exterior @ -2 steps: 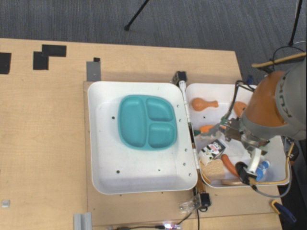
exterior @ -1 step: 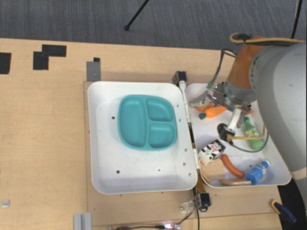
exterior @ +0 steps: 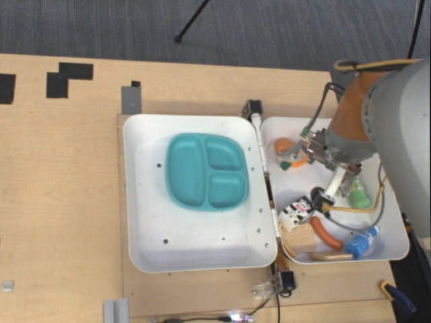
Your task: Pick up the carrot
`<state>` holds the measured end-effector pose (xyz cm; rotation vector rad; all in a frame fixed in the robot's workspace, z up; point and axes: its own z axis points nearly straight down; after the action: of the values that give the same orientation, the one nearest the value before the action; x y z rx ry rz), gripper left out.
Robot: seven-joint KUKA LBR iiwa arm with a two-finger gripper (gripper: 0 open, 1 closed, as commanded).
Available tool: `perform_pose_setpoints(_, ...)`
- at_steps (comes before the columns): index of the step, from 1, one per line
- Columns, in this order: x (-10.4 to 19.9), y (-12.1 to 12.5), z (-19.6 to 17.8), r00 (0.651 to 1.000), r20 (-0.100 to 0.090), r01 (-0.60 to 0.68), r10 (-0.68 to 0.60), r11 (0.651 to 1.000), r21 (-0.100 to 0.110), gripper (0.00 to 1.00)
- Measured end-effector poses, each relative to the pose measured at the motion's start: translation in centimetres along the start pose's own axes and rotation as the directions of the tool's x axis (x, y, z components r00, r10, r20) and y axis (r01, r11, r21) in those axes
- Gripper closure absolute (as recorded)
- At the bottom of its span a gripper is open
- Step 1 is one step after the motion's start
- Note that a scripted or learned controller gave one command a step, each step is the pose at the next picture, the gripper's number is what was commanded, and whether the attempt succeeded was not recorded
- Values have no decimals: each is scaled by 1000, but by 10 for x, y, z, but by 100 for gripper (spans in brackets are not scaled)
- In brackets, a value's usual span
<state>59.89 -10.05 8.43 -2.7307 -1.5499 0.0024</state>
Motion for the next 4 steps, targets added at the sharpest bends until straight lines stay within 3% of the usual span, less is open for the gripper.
perform_pose_setpoints(1, 3, 1, -11, 1000, -1, 10, -10, 1000, -1, 100)
perform_pose_setpoints(2, 80, -60, -105, 989, -6, 145, -145, 989, -11, 100)
perform_pose_setpoints(3, 158, -84, -100, 994, -6, 108, -108, 994, -1, 100)
perform_pose_setpoints(4, 138, -1, -345, 964, -4, 265, -265, 964, -22, 100)
